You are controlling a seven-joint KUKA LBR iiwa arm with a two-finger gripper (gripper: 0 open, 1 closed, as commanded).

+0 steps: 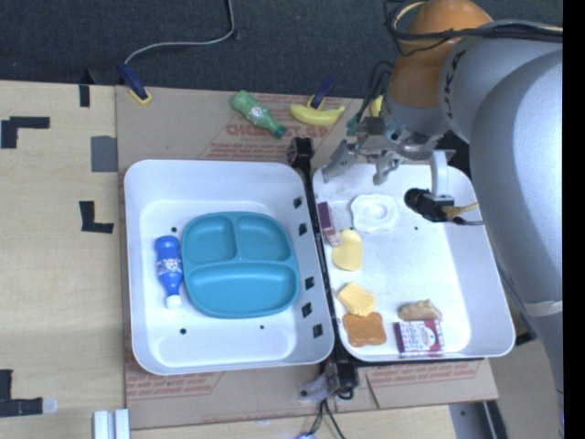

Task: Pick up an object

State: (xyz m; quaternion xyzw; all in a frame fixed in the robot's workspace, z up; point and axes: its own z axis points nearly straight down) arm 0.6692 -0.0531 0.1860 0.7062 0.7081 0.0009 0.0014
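The left bin point(210, 341) is holding two things, one blue plate point(240, 265) and one blue bottle point(168, 270) beside its left edge, while the right bin point(448, 263) is holding seven pickable pieces: one white egg point(373, 213), one dark bar point(324, 219), one pale yellow piece point(347, 252), one yellow cracker point(356, 298), one toast point(364, 329), one brown lump point(420, 310) and one red packet point(419, 337). The gripper point(359, 165) is hovering over that bin's far end, just beyond the egg, fingers spread and gripping nothing.

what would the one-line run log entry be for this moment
gripper: over right white bin far end | nearest: white fried-egg toy | held: nothing visible
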